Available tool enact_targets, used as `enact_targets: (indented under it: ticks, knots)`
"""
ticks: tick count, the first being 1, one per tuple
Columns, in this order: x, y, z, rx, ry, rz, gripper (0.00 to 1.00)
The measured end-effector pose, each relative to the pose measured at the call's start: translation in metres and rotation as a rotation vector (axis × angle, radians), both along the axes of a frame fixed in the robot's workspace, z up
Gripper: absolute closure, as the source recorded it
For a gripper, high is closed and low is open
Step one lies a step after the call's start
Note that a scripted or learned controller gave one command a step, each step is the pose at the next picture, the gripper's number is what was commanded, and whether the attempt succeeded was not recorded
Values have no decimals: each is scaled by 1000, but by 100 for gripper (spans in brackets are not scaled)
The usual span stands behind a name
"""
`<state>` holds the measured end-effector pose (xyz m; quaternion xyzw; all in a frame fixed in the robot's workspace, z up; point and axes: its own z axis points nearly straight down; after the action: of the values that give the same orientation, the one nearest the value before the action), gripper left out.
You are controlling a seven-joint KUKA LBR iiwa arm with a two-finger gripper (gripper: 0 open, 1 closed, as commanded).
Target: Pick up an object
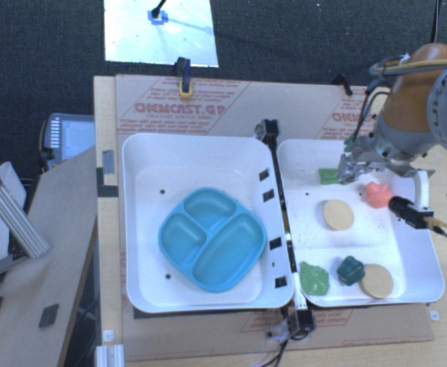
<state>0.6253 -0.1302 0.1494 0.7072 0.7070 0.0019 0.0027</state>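
White, shallow and set side by side, the two bins sit on a pale cardboard sheet (181, 107) printed in red. The left bin (135, 205), at the centre of the frame, contains a blue compartment plate (212, 239) with three wells, lying flat and turned at an angle to the bin walls. The right bin (431, 275) contains six small things. A flat green piece (327, 176) lies at its upper left, a pink lump (377, 195) toward its upper right, and a tan disc (338, 215) near its middle. Along the lower edge lie a green leaf-shaped piece (313, 279), a teal block (351, 270) and a second tan disc (377, 280), the block and that disc just beside one another. The grey arm with its orange band enters from the upper right of the frame. Its gripper (346, 173) is low over the upper left part of the right bin, just beside the right edge of the flat green piece and to the left of the pink lump. Whether it is spread or closed cannot be told from this angle, and nothing can be seen in its grasp.
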Motion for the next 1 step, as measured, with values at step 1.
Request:
enact_targets:
  ticks: [1]
  knots:
    - [2,6,46,0,-1,5,100]
